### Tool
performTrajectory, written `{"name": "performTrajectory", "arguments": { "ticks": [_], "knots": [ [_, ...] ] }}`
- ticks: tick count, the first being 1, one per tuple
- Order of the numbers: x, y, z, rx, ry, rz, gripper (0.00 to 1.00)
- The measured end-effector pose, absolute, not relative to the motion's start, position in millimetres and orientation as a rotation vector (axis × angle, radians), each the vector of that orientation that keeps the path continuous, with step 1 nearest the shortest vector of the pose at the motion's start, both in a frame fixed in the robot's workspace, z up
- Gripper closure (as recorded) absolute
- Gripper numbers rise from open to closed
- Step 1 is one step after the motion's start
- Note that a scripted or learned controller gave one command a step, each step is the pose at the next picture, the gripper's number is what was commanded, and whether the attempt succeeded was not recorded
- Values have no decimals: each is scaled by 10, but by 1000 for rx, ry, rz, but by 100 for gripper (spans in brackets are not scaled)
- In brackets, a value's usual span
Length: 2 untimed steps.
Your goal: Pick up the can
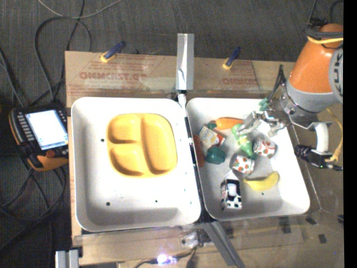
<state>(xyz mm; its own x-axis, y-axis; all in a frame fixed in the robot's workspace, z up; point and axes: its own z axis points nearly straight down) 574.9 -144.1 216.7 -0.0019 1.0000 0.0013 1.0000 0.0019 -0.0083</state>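
Progress looks slight to me: the arm (315, 66) reaches in from the upper right, and its gripper (257, 121) hangs over the right bin (295, 202), near the can (264, 147) but not on it. The can lies right of centre in that bin, a second patterned one (242, 164) just beside it. I judge the grasp and lift remain. The gripper blurs into clutter, so I cannot tell its opening.

Grey carpet floor (139, 15) strewn with cables (50, 21).
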Motion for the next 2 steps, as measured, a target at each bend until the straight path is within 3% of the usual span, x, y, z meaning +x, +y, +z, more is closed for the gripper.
{"name": "performTrajectory", "arguments": {
  "ticks": [1,2],
  "knots": [
    [5113,-1371,945,-2404,-2021,-1,0],
    [5113,-1371,944,-2404,-2021,0,0]
  ]
}}
